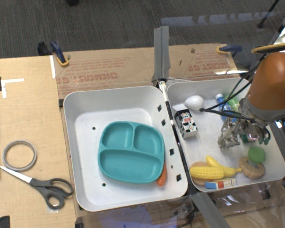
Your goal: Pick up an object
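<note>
My gripper (229, 140) hangs low over the middle of the right bin (208, 142), under the orange wrist band (275, 83). Around it in that bin lie a white egg (194, 101), a cow-patterned box (186, 123), a yellow corn cob (203, 172), a banana (218, 164), a green ball (257, 154), a brown lump (251, 168) and a small red-white-blue carton (220, 183). The gripper stands above bare bin floor, just left of the green ball and above the banana. I see nothing held in it.
The left bin (81, 157) holds a teal divided plate (131, 152) with an orange carrot (162, 176) at its lower right edge. Scissors (41, 186) and a tape ring (19, 154) lie on the bench to the left. Blue items (221, 100) sit at the right bin's back.
</note>
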